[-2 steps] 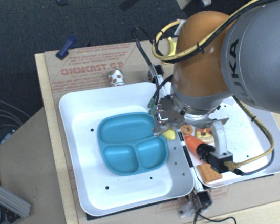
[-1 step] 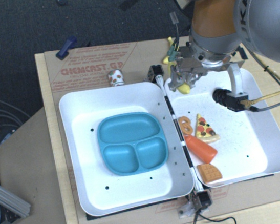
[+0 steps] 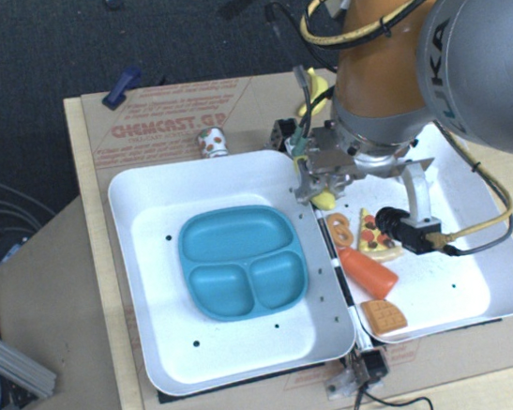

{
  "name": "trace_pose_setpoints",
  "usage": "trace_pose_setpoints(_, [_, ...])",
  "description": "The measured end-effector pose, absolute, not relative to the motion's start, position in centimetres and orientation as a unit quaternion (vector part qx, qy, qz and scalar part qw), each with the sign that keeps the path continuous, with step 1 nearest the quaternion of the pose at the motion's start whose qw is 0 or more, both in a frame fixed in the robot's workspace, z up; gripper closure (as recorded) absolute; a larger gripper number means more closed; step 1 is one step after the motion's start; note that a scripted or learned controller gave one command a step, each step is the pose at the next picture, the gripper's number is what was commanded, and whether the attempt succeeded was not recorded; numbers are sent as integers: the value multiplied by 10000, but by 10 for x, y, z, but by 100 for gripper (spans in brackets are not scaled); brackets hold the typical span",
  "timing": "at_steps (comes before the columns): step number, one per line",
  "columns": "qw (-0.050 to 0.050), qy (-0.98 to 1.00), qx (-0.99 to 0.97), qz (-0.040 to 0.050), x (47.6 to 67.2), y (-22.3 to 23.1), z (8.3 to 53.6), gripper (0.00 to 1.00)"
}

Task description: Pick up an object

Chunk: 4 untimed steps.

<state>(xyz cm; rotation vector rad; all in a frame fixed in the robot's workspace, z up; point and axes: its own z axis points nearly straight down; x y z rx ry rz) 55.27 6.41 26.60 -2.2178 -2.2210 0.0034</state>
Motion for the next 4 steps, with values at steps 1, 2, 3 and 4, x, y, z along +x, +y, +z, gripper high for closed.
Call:
trace_pose_setpoints(1, [20,-7075,-7067,16,500,175,246,100])
trace_pose_setpoints(2, [-3,-7068,-7074,0,576,119,259,100])
trace_pose_setpoints(3, [-8,-7069,-7074,-3,596,95,263,100])
trace_pose_setpoints(4, [13,-7068,-7074,13,523,71,272,100])
